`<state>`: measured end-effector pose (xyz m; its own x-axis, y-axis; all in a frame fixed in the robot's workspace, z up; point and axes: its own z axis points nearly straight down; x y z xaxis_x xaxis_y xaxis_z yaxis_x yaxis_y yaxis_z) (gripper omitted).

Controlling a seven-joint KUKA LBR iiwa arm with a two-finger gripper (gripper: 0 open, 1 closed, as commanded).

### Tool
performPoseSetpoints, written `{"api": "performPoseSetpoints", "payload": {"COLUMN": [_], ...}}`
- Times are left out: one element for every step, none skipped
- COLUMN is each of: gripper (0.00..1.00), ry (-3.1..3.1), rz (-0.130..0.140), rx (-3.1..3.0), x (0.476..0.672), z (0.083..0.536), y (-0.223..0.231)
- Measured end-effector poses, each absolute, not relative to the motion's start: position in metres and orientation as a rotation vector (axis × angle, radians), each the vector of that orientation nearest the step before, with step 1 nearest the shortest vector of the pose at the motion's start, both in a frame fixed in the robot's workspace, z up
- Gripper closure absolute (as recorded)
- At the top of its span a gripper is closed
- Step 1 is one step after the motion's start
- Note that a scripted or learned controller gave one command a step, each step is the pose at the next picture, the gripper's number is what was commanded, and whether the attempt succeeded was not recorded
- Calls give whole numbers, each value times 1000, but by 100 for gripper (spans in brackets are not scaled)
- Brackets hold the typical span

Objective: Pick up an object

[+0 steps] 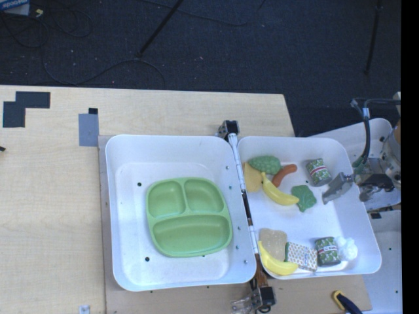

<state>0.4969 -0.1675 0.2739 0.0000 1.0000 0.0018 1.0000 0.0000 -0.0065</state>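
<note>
Toy food lies scattered in my right bin (pixel 353 150); nearest is the green can (pixel 318 171). My end effector (pixel 340 187) hovers at the bin's right side, holding nothing; whether it's open I cannot tell. Approach step; next, descend over one piece.

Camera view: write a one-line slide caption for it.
Gripper at the right bin edge, above toy food including two bananas; a green divided plate sits in the left bin.

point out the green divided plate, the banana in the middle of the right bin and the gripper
green divided plate (pixel 189 216): camera view, on the ridge above its large compartment
banana (pixel 279 194): camera view, mid-curve of the peel
gripper (pixel 338 188): camera view, at its fingertips
</note>
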Motion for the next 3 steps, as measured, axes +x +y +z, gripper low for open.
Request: {"api": "performPoseSetpoints", "payload": {"gripper": [0, 0, 0], "ry": [-2219, -2217, -2221], "rz": [5, 3, 2], "rx": [-2217, -2221, -2218], "x": [586, 620, 644], "z": [171, 113, 86], "y": [-198, -210, -167]}}
